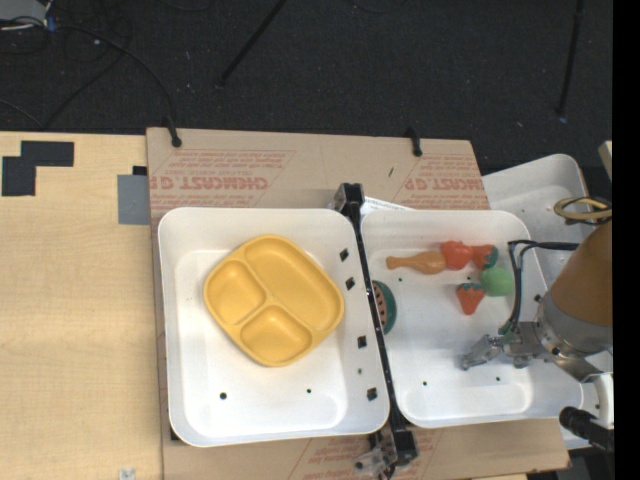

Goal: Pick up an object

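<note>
In the right bin (450,398) my gripper (478,356) hangs low over the bin floor, its grey fingers pointing left with nothing seen between them. Above it lie a red strawberry-like toy (469,297), a green piece (497,281), a red piece (458,254) and an orange-tan drumstick-shaped toy (418,262), all near the bin's back. A dark teal round object (384,307) rests against the bin's left wall. The arm's orange band (590,278) shows at the right edge.
The left bin (190,388) holds a yellow divided plate (273,299). A black divider (368,318) runs between the bins. Cardboard (300,173) lies behind them, and a wooden bench surface (70,318) extends to the left.
</note>
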{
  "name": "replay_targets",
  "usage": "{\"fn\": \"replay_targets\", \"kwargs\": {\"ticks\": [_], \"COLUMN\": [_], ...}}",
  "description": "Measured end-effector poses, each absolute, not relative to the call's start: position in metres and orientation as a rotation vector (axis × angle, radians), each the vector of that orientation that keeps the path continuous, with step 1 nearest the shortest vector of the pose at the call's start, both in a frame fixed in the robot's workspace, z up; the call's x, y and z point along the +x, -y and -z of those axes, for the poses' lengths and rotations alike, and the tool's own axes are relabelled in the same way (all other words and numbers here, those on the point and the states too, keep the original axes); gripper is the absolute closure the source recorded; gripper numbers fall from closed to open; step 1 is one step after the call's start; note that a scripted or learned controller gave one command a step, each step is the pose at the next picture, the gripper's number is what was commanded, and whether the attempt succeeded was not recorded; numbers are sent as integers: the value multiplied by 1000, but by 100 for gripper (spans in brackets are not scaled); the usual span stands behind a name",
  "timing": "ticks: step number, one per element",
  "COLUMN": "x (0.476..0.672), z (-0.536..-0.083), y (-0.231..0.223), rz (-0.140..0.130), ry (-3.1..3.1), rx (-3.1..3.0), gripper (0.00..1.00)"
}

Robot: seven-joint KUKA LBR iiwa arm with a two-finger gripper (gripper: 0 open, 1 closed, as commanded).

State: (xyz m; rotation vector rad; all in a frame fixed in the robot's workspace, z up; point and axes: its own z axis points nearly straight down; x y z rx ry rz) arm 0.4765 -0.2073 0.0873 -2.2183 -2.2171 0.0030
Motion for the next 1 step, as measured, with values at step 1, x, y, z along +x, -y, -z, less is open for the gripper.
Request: {"fn": "replay_targets", "kwargs": {"ticks": [1], "x": [477], "z": [-100], "y": [209], "rz": [-2], "ry": [2214], "rx": [-2222], "gripper": [100]}}
